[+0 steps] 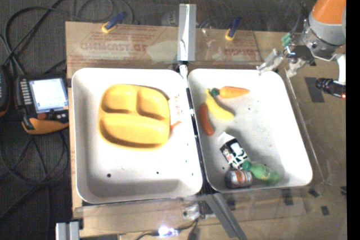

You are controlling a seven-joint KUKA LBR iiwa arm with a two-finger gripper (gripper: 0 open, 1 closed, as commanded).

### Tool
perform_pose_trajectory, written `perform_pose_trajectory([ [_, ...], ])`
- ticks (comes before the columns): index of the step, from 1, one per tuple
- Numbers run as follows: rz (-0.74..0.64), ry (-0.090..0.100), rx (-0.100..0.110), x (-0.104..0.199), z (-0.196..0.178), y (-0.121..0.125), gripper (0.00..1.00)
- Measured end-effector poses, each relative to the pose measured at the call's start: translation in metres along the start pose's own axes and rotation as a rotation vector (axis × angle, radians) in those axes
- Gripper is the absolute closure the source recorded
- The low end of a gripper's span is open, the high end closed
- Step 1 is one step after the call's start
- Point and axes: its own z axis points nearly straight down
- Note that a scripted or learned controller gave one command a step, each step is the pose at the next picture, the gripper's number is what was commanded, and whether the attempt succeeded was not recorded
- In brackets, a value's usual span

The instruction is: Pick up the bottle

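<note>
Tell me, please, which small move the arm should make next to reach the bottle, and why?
Probably move the gripper toward the near end of the right bin: it sits outside the far right corner, while the green bottle lies low against the near wall beside a can.

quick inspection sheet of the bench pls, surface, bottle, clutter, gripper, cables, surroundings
Surface: two shallow white bins side by side, left bin and right bin, on a bench with a cardboard sheet behind them.
Job's things: green bottle lying at the right bin's near edge, untouched.
Clutter: in the right bin, a carrot, a banana, a sausage, a black-and-white carton and a can against the bottle. In the left bin, a yellow divided tray.
Gripper: gripper above the right bin's far right corner, apart from every item; finger state unclear.
Cables: black cables on the floor to the left.
Surroundings: small screen device left of the bins; two clamps on the cardboard.
</note>
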Motion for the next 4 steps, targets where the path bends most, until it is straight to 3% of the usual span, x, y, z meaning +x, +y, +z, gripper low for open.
perform_pose_trajectory([
  [1, 0.080, 0.000, 0.001, -0.010, 0.021, -0.061, 0.00],
  [2, 0.076, -0.002, 0.001, 0.013, -0.004, -0.155, 0.00],
  [3, 0.383, 0.000, 0.002, 0.005, 0.004, -0.152, 0.00],
  [4, 0.590, -0.002, 0.001, 0.075, -0.050, -0.176, 0.00],
])
